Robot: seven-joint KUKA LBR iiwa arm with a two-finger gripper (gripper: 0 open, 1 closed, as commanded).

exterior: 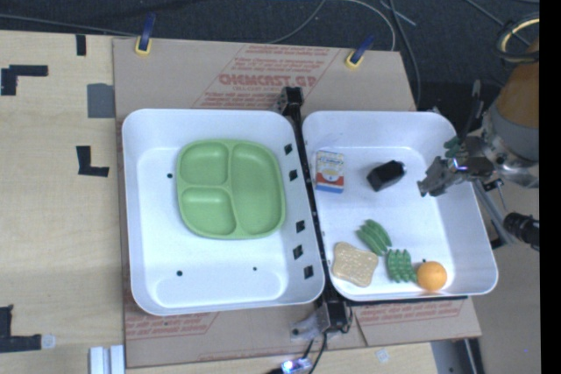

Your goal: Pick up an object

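The right bin [438,123] holds a small white and red carton [330,170], a black block [385,175], two green pea pods [375,235] [401,264], a tan cracker [354,264] and an orange [430,275]. My gripper [436,180] hangs over the bin's right side, to the right of the black block and apart from it. Nothing shows between its fingers.
The left bin [145,188] carries a green divided plate [231,188]. Both bins rest on a cardboard sheet [263,74] held by yellow clamps. Cables cross the dark floor behind. The arm's orange band [523,96] rises at the right edge.
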